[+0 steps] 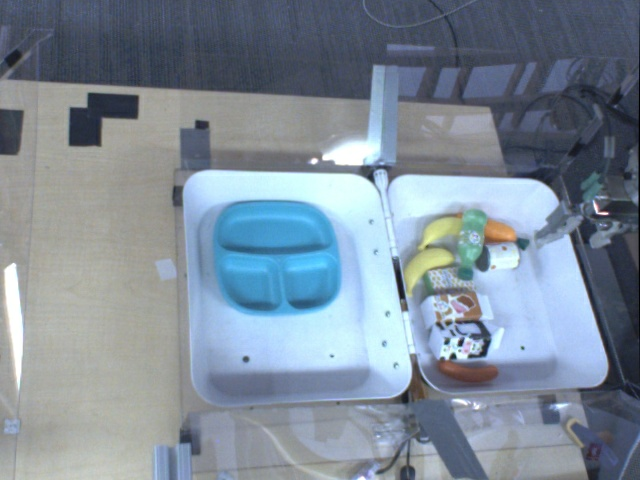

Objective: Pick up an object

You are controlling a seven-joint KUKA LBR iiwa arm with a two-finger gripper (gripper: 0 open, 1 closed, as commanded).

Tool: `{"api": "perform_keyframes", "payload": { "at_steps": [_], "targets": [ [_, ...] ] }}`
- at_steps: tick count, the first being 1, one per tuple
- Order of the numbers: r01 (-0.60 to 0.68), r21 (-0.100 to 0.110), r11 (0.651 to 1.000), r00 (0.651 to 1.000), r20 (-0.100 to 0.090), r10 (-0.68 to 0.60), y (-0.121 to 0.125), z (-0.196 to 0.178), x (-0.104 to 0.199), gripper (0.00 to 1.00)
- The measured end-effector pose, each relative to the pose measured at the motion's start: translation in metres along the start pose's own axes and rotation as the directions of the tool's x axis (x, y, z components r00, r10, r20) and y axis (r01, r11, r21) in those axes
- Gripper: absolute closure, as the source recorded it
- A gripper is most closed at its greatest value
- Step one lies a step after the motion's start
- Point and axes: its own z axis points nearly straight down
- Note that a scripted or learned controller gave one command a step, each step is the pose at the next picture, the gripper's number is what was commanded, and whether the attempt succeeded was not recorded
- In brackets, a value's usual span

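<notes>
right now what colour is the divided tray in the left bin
Light blue; the tray shows clearly in the camera view.

Toy foods (455, 288) clustered in right bin (570, 338)

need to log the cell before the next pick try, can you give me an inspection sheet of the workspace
surface: pale wooden bench bearing two shallow white bins side by side, left bin and right bin.
job's things: in the right bin, two yellow bananas, an orange carrot, a green bottle-like item, a cow-patterned carton, a reddish sausage.
clutter: blue plastic sectioned tray in the left bin.
grippers: grey gripper over the right bin's upper right rim, holding nothing seen.
cables: thin black cable looped on the floor beyond the bench.
surroundings: dark grey carpet; black markers on the bench.
</notes>
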Motion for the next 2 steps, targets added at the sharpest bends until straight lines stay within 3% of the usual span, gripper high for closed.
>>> {"api": "perform_keyframes", "payload": {
  "at_steps": [1,2],
  "targets": [
    [0.175,-0.001,0.985,0.985,0.0,-0.175,0.043,0.074,0.012,0.0],
    [0.312,-0.001,0.95,0.95,-0.001,-0.312,0.08,0.15,0.087,0.0]
  ]
}}
